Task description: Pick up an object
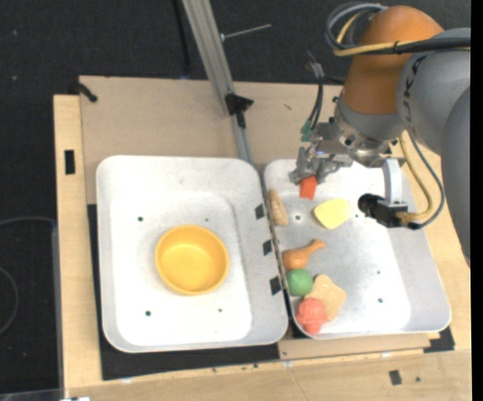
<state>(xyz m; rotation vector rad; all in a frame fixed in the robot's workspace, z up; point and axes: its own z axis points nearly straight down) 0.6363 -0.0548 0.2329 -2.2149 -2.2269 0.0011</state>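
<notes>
The grey arm (425, 82) reaches over the right bin (392, 299), its hand (310, 174) closed on a small orange-red piece (307, 188) (a block, I think) at the bin's far left corner, left of the yellow lump (332, 214).

Small orange-red block (307, 188), upright, right bin's far-left corner, under claw (310, 171).

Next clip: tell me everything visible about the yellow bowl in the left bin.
The yellow bowl is round, orange-yellow all over, and looks like smooth plastic. It sits upright with its opening up, and nothing shows inside it. It rests on the floor of the left bin, slightly below the middle, apart from the bin's walls. No other object touches it, and the tool is over the right bin.
</notes>
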